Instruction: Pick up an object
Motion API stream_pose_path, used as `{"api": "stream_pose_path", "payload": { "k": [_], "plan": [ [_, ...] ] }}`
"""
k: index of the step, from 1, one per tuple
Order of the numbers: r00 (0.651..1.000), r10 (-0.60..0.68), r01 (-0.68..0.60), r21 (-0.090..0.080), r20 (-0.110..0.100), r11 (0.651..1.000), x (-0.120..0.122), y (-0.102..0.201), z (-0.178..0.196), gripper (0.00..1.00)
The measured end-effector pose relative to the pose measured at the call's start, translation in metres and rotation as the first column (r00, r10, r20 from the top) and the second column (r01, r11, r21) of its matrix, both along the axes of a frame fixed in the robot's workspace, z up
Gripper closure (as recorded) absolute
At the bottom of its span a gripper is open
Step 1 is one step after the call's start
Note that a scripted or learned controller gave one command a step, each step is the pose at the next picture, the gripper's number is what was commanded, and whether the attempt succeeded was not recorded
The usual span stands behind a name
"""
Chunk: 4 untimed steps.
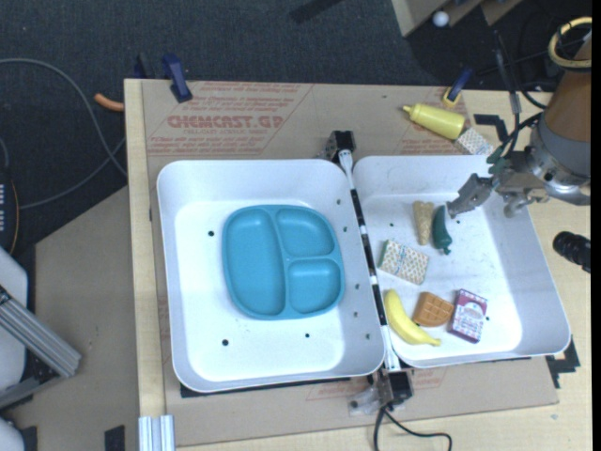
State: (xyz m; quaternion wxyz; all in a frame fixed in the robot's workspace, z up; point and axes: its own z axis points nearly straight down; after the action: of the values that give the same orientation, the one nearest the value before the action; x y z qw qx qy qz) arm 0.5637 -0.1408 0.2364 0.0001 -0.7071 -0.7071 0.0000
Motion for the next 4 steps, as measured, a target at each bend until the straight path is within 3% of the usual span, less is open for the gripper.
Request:
{"api": "stream_pose_path", "payload": {
  "k": [1,2,3,4],
  "plan": [
    [1.000,0.000,0.000,0.001,-0.004,1.000,0.035,-0.004,-0.116,0.00],
    [1.000,0.001,-0.001,0.002,-0.003,1.000,0.044,0.020,-0.152,0.00],
    [1.000,0.001,-0.001,-0.001,0.002,1.000,0.081,0.005,-0.151,0.00],
    [1.000,0.001,-0.001,0.001,-0.002,1.000,0.059,0.033,-0.152,0.00]
  ]
}}
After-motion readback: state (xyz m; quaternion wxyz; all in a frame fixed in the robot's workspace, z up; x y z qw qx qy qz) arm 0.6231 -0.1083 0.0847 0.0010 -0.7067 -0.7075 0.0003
